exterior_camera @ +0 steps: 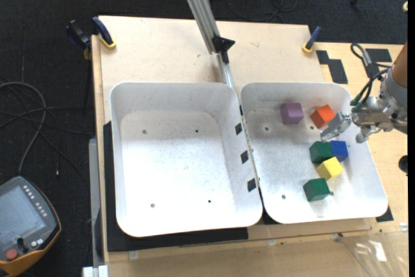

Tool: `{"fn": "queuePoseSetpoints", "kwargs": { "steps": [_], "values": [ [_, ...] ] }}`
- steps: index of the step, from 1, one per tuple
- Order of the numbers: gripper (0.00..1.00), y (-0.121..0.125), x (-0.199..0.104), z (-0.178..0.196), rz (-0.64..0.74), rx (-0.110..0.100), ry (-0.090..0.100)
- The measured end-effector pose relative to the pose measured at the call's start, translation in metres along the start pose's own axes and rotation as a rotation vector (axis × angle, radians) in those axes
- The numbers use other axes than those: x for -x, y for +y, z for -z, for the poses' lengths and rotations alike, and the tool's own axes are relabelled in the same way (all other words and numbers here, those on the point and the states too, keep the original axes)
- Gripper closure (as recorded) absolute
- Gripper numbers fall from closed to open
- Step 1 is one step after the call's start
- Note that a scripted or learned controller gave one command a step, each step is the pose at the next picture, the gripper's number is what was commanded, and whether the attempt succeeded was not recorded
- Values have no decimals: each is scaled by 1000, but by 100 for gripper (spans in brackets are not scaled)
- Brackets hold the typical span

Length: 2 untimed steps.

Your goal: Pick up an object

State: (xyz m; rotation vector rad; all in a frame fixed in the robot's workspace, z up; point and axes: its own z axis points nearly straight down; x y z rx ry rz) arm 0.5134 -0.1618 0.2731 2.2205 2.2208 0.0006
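Gripper [343, 128] seen at right-centre, above orange block [322, 116]; jaws' state cannot be told. Descent should be centred on one block, neighbours avoided.

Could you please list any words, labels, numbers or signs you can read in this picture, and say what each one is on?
No text can be read.
The handheld pendant at lower left has a screen and buttons; any lettering is too blurred to tell.
The black squares along the rim between the two white bins are plain marks, no characters.
The coloured blocks, such as the purple block, carry no print.
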Motion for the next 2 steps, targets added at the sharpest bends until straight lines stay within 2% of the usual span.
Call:
{"fn": "queuePoseSetpoints", "kwargs": {
  "steps": [1, 2],
  "values": [
    [0, 48, 14, -127, 1, -7, 1],
    [0, 95, -23, -180, 7, 1, 0]
  ]
}}
